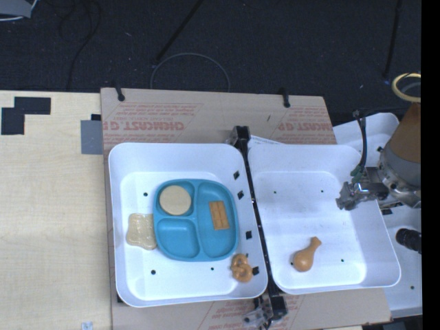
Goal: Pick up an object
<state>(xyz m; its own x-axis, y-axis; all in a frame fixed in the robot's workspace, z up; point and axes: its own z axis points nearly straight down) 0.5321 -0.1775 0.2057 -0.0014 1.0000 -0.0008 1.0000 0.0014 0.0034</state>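
Note:
A tan drumstick-shaped toy (pixel 305 254) lies in the right bin (pixel 289 184), near its front. In the left bin (pixel 130 163) stands a blue divided tray (pixel 180 240). A round beige disc (pixel 174 199) and an orange-brown cracker (pixel 219 215) rest in two of its compartments. A pale yellow piece (pixel 141 230) lies to the left of the tray. A brown lumpy toy (pixel 241 267) sits at that bin's front right corner. My gripper (pixel 348 199) hangs at the right bin's right edge, up and to the right of the drumstick and well apart from it.
The two bins sit side by side on a cardboard sheet (pixel 206 119), with a black clamp (pixel 240 135) where they meet. Light wooden bench (pixel 48 218) stretches to the left. Cables run over the dark floor behind.

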